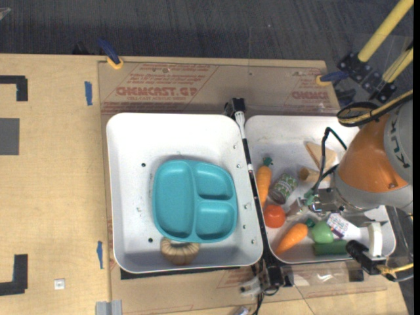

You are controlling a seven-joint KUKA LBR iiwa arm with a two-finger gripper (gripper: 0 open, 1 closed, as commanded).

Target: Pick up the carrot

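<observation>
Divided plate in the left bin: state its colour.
Turquoise; the plate shows plainly in the camera view.

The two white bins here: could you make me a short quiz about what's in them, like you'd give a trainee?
1. True or false: the teal divided plate lies in the left bin.
2. Which bin holds both orange carrot-like items, the upright one by the divider and the slanted one near the front? A) left bin B) right bin C) one in each
3. Fill in: the woven brown ring lies at the plate's ____ edge, toward the bottom of the view.

Key: 1 true; 2 B; 3 front (near).
</observation>
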